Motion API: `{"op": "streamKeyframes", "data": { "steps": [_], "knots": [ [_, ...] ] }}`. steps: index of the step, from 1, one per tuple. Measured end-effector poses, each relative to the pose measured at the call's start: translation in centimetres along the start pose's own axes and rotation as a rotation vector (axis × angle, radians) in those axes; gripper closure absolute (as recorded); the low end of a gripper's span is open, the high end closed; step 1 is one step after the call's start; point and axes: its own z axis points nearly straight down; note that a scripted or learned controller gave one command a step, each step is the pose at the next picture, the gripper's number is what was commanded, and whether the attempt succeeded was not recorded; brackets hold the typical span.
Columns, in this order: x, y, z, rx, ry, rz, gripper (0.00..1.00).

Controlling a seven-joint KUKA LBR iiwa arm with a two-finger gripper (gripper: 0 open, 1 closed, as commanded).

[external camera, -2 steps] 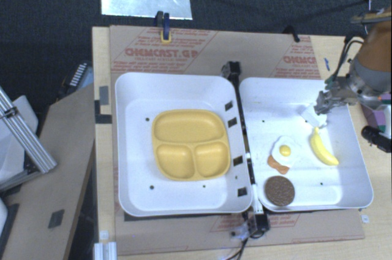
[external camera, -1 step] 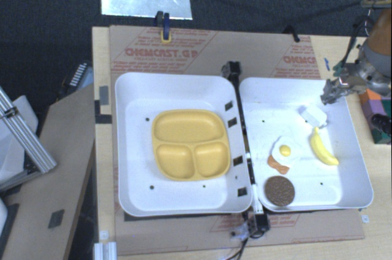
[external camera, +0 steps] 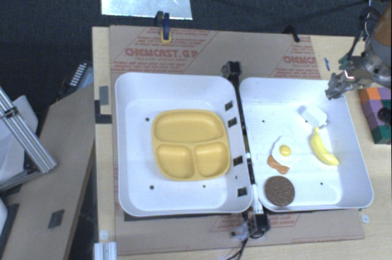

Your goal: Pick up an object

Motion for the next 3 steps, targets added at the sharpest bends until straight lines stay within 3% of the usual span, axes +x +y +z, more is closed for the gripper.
{"op": "streamKeyframes", "data": {
  "steps": [2, 3],
  "knots": [
    [10.6, 2.3, -1.1, 0.002, 0.003, -0.005, 1.0],
    [15.2, 2.9, 0.2, 0.004, 0.004, -0.004, 1.0]
  ]
}}
